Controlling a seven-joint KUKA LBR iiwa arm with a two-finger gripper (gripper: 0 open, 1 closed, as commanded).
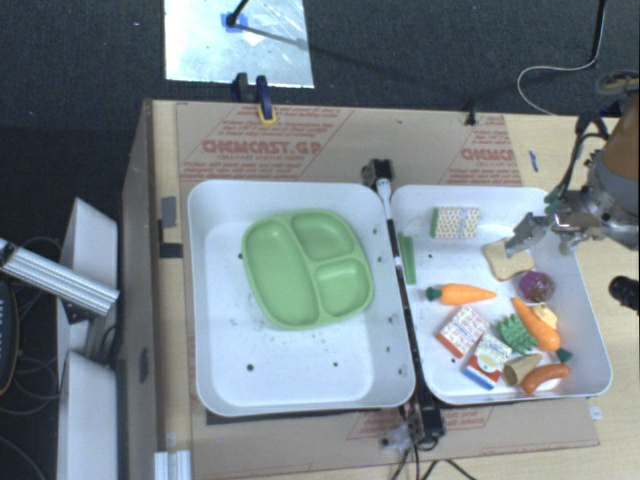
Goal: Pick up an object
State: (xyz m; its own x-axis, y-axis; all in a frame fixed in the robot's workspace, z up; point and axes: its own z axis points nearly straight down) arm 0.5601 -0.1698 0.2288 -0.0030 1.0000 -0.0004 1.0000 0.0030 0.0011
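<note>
Bench, right bin cluttered; gripper poised above toast slice, probably lining up; jaws' state unclear.

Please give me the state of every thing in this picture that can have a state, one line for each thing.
Light green plastic plate with three sections: lying flat in the left white bin, nothing on it.
Orange toy carrot: lying on its side in the right white bin.
Dotted sponge block: resting near that bin's far wall.
Hand: above the right bin, nothing seen in it.
</note>
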